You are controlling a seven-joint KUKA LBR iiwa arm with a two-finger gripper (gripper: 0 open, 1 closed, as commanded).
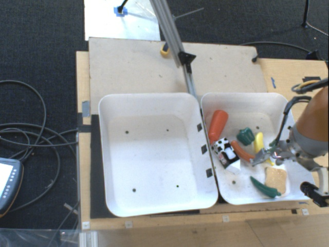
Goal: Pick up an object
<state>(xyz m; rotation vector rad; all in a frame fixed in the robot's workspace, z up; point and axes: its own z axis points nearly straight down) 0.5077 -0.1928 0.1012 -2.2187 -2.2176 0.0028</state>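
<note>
In the right bin (241, 103) lie several small objects: an orange carrot-like piece (217, 124), a black-and-white patterned block (223, 151), a thin orange stick (240, 152), a green piece (245, 135), a yellow piece (258, 140), a tan sponge-like block (276, 178) and a dark green pod (263, 187). My gripper (266, 156) hangs low over the right side of this bin, just right of the orange stick and above the tan block. Nothing shows between its fingers.
The left bin (154, 153) stands beside it, with a divider edge carrying black clips (203, 149). A grey pole (169, 24) slants across the back board. Cables (31, 133) lie on the floor at the left. The arm's orange band (313, 120) is at the right edge.
</note>
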